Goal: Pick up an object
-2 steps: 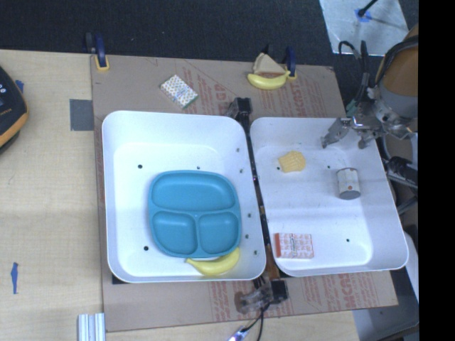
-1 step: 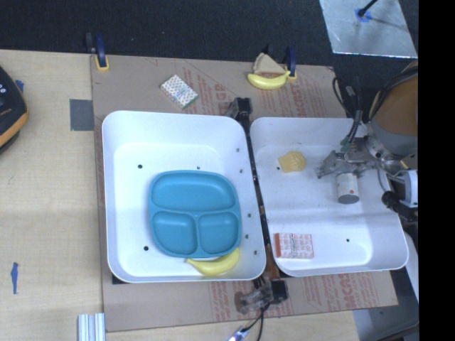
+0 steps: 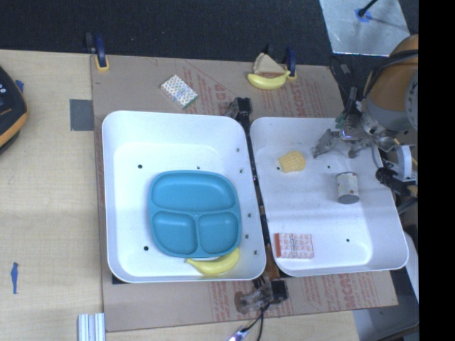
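The gripper [image 3: 334,142] hangs spread and empty at two o'clock in the right bin [image 3: 384,251]. Approach stage, I judge. Next: descend over the yellow block [image 3: 291,162] at nine o'clock from it.

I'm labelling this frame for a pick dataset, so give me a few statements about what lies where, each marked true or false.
1. The blue divided plate lies in the left bin. True.
2. The grey cylinder lies in the left bin. False: it lies in the right bin.
3. A banana rests against the blue plate's near edge. True.
4. The end effector is over the left bin. False: it is at the right bin's far right corner.
5. The red and white packet is in the right bin. True.
6. The second banana lies inside a bin. False: it lies on the brown board beyond both bins.
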### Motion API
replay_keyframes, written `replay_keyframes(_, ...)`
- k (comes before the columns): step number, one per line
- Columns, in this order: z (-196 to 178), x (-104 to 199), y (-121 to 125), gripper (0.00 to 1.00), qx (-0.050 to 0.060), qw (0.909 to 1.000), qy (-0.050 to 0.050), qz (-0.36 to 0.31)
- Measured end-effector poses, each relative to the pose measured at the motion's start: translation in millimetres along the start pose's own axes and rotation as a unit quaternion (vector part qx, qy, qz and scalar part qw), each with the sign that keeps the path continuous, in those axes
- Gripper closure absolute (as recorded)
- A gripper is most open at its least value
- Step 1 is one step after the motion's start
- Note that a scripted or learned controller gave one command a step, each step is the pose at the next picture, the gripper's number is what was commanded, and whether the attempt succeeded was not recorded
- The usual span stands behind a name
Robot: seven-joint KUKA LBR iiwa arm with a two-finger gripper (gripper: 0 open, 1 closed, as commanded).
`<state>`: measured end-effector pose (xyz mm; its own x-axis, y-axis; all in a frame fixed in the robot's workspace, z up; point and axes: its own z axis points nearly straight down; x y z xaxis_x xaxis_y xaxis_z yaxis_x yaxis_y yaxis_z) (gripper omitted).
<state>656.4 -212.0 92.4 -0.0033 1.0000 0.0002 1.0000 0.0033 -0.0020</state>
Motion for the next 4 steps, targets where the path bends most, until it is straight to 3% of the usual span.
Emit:
replay_keyframes(1,0.5,0.4,-51.8,0.0,0.001,1.0,-0.001,-0.001)
replay_keyframes(2,0.0,0.3,0.1,0.0,0.0,1.0,0.0,0.0)
replay_keyframes(4,0.9,0.4,-91.5,0.0,0.001,1.0,0.0,-0.001)
